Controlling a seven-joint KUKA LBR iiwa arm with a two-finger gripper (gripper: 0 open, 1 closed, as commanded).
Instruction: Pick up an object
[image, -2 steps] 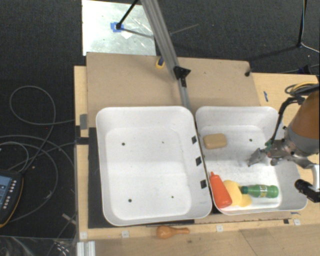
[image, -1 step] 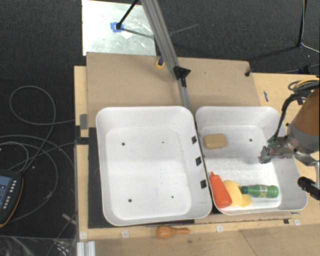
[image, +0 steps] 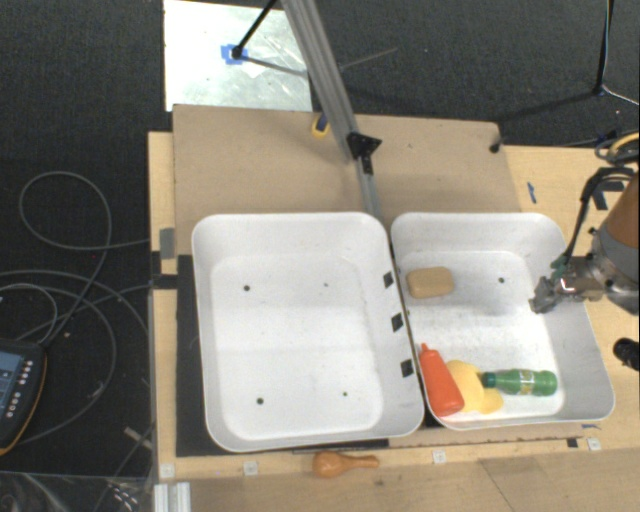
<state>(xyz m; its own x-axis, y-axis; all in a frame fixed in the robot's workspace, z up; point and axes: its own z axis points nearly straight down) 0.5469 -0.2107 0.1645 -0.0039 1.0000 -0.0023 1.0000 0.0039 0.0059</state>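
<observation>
Two shallow white plastic bins sit side by side. The right bin holds a tan rectangular sponge, an orange bottle, a yellow lump and a green bottle. The gripper hangs over its right rim.

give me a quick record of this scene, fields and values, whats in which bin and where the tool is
left bin: no objects seen inside
right bin: tan block, orange bottle, yellow piece, green bottle
near-edge cluster: orange bottle, yellow piece and green bottle lie close together
tool: over right bin's right rim, apart from every object
tool state: cannot tell
outside bins: tan pear-shaped item on the bench by the near edge
</observation>
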